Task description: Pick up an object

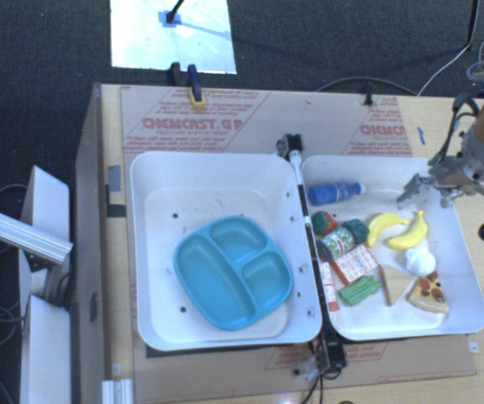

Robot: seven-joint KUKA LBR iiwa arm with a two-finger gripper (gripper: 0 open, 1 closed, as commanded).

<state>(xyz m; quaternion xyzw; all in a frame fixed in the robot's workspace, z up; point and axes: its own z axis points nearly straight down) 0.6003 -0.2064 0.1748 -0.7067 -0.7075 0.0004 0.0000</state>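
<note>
Hovering over the far right corner of the right bin (469, 251), the tool (431, 185) has its fingers spread and nothing between them — the banana (401, 230) lies just below and left, its long axis slanting across the bin.

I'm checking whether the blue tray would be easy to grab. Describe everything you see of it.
The blue tray is a light blue, plastic-looking dish with rounded corners and three compartments: one long, two smaller. It lies flat and right side up on the floor of the left bin, turned at an angle to the bin's walls, toward the near right corner. Nothing lies in it, and nothing but the bin touches it.
</note>
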